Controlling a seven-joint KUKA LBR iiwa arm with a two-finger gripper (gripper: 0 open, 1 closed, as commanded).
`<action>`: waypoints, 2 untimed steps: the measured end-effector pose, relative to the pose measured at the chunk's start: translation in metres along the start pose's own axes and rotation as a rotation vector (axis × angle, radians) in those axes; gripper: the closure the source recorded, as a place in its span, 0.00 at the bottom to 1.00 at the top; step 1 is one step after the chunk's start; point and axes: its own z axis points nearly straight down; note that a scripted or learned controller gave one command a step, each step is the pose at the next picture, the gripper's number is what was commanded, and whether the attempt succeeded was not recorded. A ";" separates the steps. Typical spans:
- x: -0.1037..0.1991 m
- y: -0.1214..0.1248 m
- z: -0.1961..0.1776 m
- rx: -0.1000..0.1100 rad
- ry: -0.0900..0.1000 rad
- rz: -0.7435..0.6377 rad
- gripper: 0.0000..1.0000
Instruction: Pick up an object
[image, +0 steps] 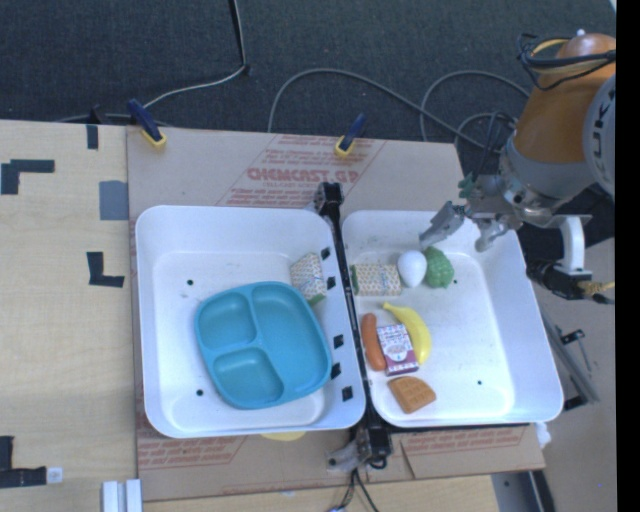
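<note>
Hand (463, 228) hovers spread open, nothing in it, over the right bin's (520, 330) far edge. Just below it: green ball (438, 268), white egg (411, 267). Further down, banana (414, 330), carrot (371, 341). Away left, blue plate (262, 343) in the left bin (160, 300).

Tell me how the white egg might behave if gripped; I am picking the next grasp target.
The white egg looks smooth and rounded, so it may slip or roll. It sits against the green item, which could crowd the end effector.
</note>
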 end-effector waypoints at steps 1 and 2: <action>-0.028 0.032 0.105 0.003 0.000 0.001 0.00; -0.042 0.059 0.163 -0.005 -0.002 -0.001 0.00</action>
